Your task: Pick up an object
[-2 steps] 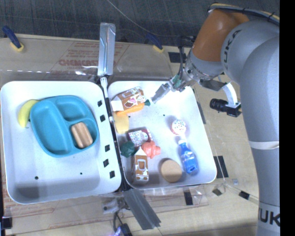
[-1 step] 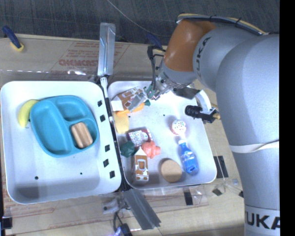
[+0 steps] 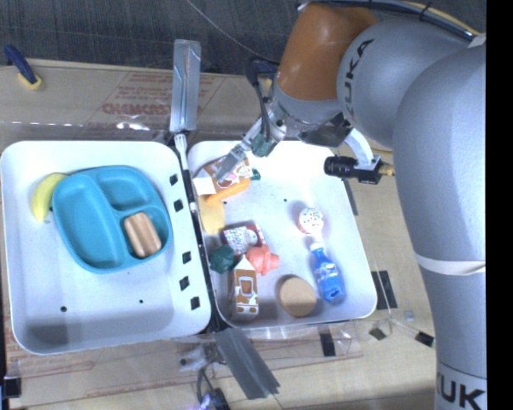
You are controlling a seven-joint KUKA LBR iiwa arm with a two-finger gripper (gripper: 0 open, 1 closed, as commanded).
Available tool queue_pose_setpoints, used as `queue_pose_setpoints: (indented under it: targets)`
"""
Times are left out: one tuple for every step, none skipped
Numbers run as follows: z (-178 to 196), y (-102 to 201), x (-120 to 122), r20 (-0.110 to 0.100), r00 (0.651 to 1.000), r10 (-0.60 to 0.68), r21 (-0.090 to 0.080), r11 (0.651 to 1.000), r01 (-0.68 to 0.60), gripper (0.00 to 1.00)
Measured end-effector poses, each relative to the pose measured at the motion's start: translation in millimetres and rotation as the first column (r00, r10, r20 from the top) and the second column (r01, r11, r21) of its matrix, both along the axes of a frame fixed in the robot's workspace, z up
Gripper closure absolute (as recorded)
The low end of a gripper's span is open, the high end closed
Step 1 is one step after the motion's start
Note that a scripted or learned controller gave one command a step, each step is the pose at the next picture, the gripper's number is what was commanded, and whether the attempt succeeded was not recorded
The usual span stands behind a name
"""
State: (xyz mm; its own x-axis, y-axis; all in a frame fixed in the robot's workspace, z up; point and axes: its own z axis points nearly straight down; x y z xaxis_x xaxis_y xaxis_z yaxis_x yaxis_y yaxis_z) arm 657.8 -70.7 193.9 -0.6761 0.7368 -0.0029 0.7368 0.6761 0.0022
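While gripper [image 3: 238, 162] state unclear, left bin [image 3: 17, 254] holds blue tray [image 3: 94, 220], banana [image 3: 41, 196], right bin [image 3: 338, 190] small items

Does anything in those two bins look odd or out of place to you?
Mostly the banana in the left bin: it lies wedged under the rim of the blue tray. The bottle in the right bin lies on its side.
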Motion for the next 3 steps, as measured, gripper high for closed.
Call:
queue_pose_setpoints:
  targets:
    - [-74, -29, -22, -0.009, 0.93, -0.368, -0.002, 0.93, 0.368, 0.0]
    - [-72, -29, -21, -0.007, 0.93, -0.368, -0.001, 0.93, 0.368, 0.0]
    - [-102, -41, -64, -0.008, 0.932, -0.364, -0.002, 0.932, 0.364, 0.0]
